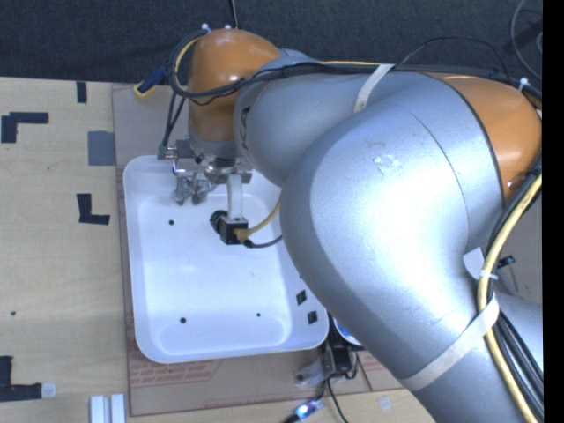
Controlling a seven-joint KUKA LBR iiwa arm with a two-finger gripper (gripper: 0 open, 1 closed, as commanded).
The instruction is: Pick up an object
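So the big grey arm (397, 201) pretty much hogged the frame, reaching in from the right over the white bin (176, 324). The orange band (220, 69) above the wrist sat right over the bin's far edge, with the pincer (196, 189) hanging down into the back left corner. Couldn't tell whether it was open or closed, too small and cluttered there. A small black piece (229, 227) on a pale stalk hung just beside it, cable trailing off right. As for an object to pick, I couldn't make one out in the bin, just a few dark dots on its floor. The wooden tabletop (53, 263) had black tape marks (22, 123), no readable writing anywhere.
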